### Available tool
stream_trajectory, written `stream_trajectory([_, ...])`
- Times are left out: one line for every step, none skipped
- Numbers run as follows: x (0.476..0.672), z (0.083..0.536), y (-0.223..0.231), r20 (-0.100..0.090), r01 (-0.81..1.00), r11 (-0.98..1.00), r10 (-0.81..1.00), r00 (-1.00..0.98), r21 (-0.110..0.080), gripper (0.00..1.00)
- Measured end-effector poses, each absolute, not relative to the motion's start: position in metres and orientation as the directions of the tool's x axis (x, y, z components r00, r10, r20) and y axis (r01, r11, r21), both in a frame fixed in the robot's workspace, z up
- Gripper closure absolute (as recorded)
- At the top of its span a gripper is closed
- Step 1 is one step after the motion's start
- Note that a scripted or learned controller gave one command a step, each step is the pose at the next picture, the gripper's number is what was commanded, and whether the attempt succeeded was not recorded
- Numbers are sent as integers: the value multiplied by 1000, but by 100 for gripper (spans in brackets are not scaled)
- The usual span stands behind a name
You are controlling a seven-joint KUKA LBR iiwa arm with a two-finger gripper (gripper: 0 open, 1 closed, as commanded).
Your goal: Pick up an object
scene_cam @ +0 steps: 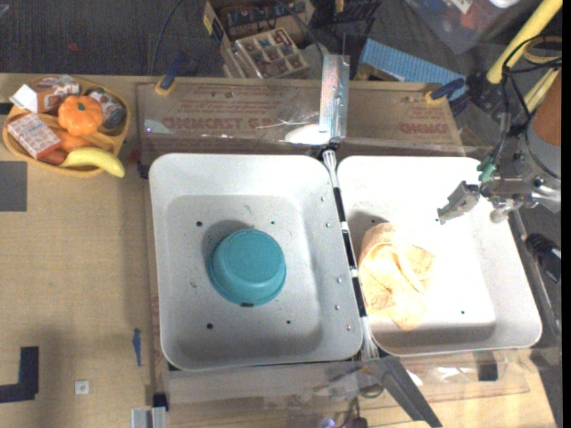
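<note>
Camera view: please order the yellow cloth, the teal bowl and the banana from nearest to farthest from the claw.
From the claw:
1. Yellow cloth, in the right bin, just below and left of it.
2. Teal bowl, in the left bin.
3. Banana, in the basket at the bench's far left.

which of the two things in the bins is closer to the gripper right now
The crumpled yellow cloth. It lies in the right bin, the same bin the gripper is over, while the teal bowl sits in the left bin.
</note>
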State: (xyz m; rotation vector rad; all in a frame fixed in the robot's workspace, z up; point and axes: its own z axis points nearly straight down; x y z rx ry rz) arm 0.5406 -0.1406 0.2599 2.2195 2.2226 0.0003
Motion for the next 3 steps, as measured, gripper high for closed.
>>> stream_trajectory([542,110,-135,0,990,138,990,-138,1,0])
stream_trajectory([553,90,-101,-4,974,225,974,-225,7,0])
stream_trajectory([554,101,-102,-3,975,221,975,-221,13,100])
